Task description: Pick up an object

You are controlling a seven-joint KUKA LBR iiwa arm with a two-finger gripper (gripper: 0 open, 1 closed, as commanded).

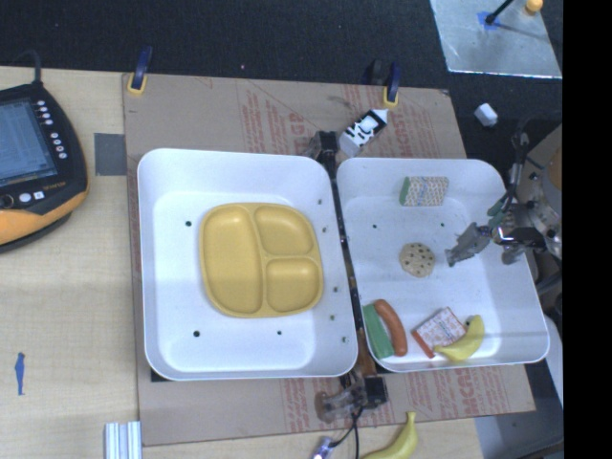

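My gripper (462, 248) hangs low over the right bin (516, 295), near its right wall, with nothing visibly in it. A round speckled cookie (417, 258) lies just to its left, apart from it. A green-speckled rectangular block (424, 191) rests toward the bin's far side. Along the near edge lie a red sausage (391, 327) beside a green strip (375, 334), a red-and-white packet (439, 329) and a yellow banana (465, 341).
The left bin (172, 333) holds a yellow divided plate (260, 258). A black-and-white item (363, 130) lies behind the bins, and another banana (402, 438) in front. A handheld pendant (33, 165) sits on the bench at the far left.
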